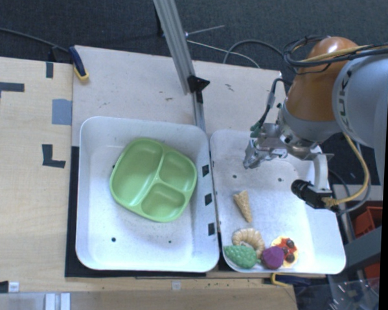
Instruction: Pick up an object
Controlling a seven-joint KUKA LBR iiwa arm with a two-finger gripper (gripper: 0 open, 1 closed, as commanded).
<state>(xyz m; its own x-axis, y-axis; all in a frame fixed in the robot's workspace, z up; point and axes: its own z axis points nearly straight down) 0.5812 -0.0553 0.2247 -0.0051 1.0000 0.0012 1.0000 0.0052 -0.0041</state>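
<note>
Green divided plate (154, 179) tilted in the left white bin (91, 197)

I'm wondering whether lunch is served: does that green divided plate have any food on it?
Empty. The green divided plate lies flat in the left bin, all three compartments bare; the toy food sits in the right bin.

bins (89, 178): 2 | green plate (154, 179): 1 | toy foods (243, 205): 5
</note>
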